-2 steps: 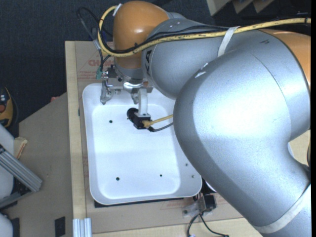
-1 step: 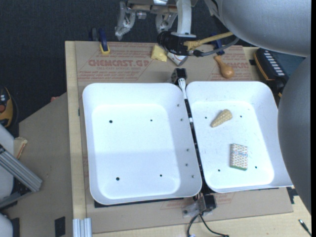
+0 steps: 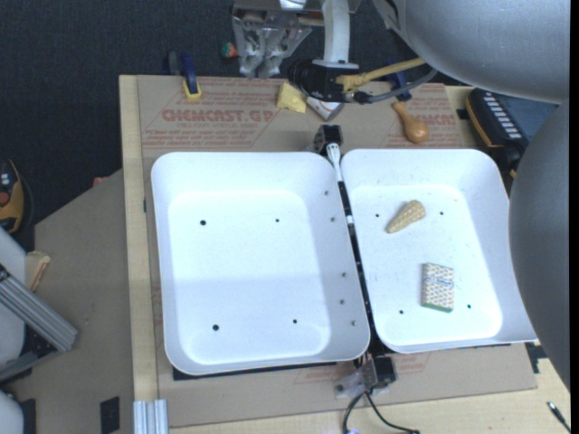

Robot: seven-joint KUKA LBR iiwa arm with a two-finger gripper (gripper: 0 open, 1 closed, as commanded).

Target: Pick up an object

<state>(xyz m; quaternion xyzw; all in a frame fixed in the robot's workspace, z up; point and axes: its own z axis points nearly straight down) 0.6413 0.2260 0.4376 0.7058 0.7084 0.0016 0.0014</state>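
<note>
Jaw state cannot be told: gripper (image 3: 261, 48) is raised beyond the bins' far edge, nothing seen held | targets lie loose in right bin (image 3: 488, 174): tan cone (image 3: 405, 216), patterned packet (image 3: 438, 287), well apart, unobstructed | left bin (image 3: 167, 242) sits alongside | arm (image 3: 479, 25) overhangs right side.

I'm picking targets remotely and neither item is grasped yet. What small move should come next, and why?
Probably bring the hand from beyond the bins to above the cone-shaped piece in the right bin. It lies alone, well apart from the patterned packet and the walls, so access looks easy.
</note>
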